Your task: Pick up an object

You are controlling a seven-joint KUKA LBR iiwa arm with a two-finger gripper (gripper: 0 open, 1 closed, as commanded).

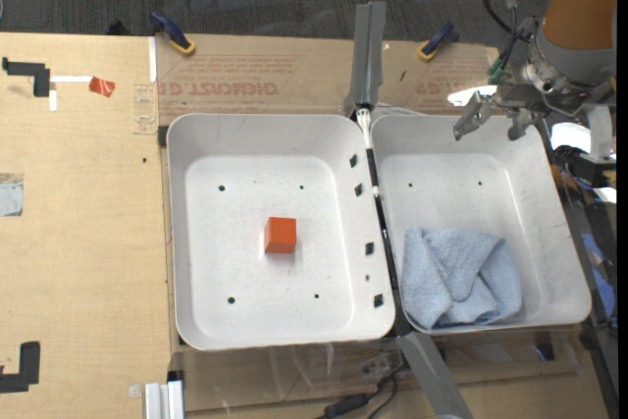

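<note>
A small orange-red block point(281, 235) sits near the middle of the left bin point(196, 309). A crumpled light blue cloth point(461, 277) lies in the near part of the right bin point(549, 211). My gripper point(492, 122) hangs over the far right corner of the right bin, well apart from the cloth and the block. Its two dark fingers are spread apart with nothing between them.
A grey divider post point(368, 54) stands between the bins at the back. Blue-and-yellow clamps point(172, 32) point(435, 41) hold the cardboard behind the bins. A tan board point(78, 211) lies to the left, with a small red piece point(101, 86) on it.
</note>
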